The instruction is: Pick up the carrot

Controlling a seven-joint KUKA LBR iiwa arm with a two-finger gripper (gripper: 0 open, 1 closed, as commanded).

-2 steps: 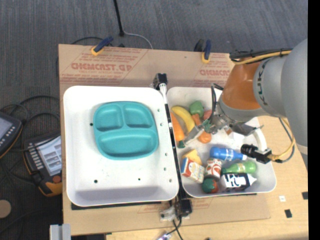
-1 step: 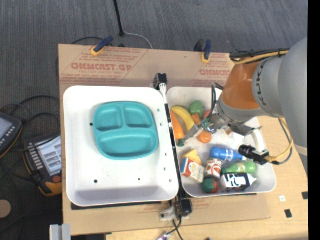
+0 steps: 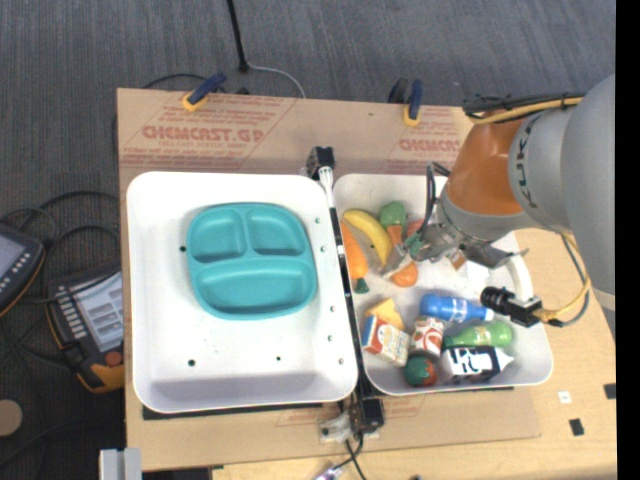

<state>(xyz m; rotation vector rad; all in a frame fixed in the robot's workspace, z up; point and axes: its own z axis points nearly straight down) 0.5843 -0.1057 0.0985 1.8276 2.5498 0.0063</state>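
We log one grey arm (image 3: 575,163) entering from the right, its orange band (image 3: 485,173) above the wrist. Its gripper (image 3: 418,251) points down and leftward; we cannot read the finger state.

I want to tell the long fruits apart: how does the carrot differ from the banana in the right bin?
The carrot is orange and straight; the banana is yellow and curved. The carrot lies against the right bin's left wall, while the banana lies further inside, nearer the pincer. The carrot looks slimmer than the banana. Both are long, lie flat, and run roughly side by side.
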